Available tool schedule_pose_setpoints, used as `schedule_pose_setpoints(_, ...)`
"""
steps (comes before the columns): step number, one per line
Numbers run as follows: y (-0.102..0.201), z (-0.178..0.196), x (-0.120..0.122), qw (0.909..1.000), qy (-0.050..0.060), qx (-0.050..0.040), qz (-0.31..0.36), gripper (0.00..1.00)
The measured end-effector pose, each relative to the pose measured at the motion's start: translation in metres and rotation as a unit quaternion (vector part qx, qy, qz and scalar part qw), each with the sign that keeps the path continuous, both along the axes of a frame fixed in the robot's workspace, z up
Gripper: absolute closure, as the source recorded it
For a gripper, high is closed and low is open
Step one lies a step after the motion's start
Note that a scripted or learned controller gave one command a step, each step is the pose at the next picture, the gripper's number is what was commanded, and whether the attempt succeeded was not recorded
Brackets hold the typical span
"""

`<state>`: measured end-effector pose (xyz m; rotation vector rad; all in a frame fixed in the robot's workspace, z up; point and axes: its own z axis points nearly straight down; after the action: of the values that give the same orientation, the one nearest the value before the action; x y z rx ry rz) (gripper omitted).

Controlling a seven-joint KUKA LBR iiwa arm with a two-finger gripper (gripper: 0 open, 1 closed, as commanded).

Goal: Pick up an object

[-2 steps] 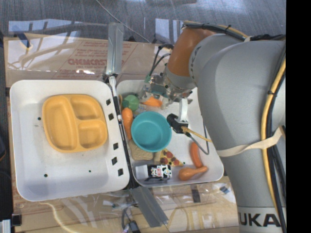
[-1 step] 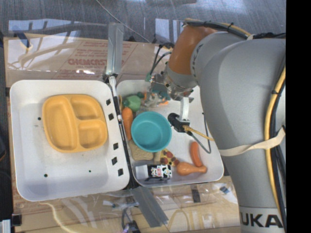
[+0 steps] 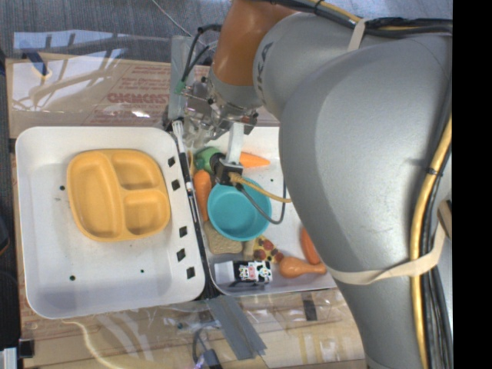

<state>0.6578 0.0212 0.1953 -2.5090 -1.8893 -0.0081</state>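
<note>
Carrot [image 3: 202, 189], where is it?
– In the right bin [image 3: 296, 281], along its left wall, beside the teal bowl [image 3: 237, 212].
– And the gripper [image 3: 198, 125]?
– Over that bin's far corner; open or closed, I cannot tell

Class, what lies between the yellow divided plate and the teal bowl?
In the camera view, the bins' adjoining rims run between the yellow plate and the teal bowl, and an orange carrot lies beside the bowl in the right bin.
</note>
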Motion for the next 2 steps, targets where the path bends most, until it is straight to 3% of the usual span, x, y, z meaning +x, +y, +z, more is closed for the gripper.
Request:
schedule_pose_setpoints(1, -0.005, -0.004, -0.002, 1.0, 0.004, -0.0014, -0.003, 0.0)
schedule_pose_setpoints(2, -0.102, -0.004, -0.035, 0.9989, 0.005, -0.0029, -0.047, 0.0)
